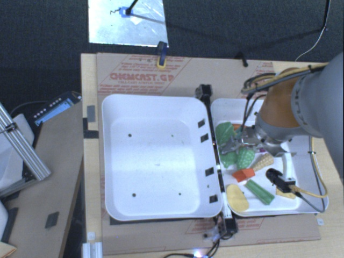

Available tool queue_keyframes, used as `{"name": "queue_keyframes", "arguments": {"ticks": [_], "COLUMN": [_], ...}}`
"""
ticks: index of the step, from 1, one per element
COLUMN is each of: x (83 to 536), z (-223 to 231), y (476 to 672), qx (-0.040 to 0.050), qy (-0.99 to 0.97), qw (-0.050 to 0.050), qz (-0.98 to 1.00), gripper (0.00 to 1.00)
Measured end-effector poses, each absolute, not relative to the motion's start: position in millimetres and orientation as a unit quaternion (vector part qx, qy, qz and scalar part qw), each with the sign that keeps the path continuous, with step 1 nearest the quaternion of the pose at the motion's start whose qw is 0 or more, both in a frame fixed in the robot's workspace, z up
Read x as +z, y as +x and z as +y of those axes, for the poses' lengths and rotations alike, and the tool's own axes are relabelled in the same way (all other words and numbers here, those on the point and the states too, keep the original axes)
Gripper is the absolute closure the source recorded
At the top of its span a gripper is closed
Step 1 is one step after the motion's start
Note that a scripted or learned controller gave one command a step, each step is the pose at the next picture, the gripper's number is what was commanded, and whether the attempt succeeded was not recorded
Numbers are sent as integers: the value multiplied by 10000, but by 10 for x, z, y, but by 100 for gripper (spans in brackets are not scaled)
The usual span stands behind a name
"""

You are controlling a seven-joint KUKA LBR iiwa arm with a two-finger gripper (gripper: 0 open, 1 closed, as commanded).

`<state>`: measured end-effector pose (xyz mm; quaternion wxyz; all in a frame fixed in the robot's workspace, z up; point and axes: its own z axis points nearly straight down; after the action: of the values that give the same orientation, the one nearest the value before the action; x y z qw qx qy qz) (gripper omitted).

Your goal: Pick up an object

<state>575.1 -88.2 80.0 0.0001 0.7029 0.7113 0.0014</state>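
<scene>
Toys crowded the right bin [301,206]; the end effector [236,143] hung directly over the green pieces [232,144], its finger state impossible to tell.

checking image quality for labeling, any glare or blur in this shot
Camera view: strong glare on the shiny sheet at top; the left bin is evenly lit with soft shadows; the arm looks soft, and items near the gripper blur together.

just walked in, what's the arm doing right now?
The arm is reaching in over the right bin, its end effector down among a cluster of small toy items: green pieces, an orange block, a yellow piece. Whether it has hold of anything can't be told. The left bin is untouched.
</scene>
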Motion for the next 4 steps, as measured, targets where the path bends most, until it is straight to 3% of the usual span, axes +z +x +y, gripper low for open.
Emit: {"name": "queue_keyframes", "arguments": {"ticks": [1,2,3,4], "x": [864,972,1897,1848], "z": [-897,-893,179,815], "y": [5180,5211,5237,5803], "qx": [18,34,50,29], "qy": [7074,7063,7015,7032], "qw": [19,34,21,15], "qz": [7069,7079,7126,7110], "gripper": [0,100,100,100]}}
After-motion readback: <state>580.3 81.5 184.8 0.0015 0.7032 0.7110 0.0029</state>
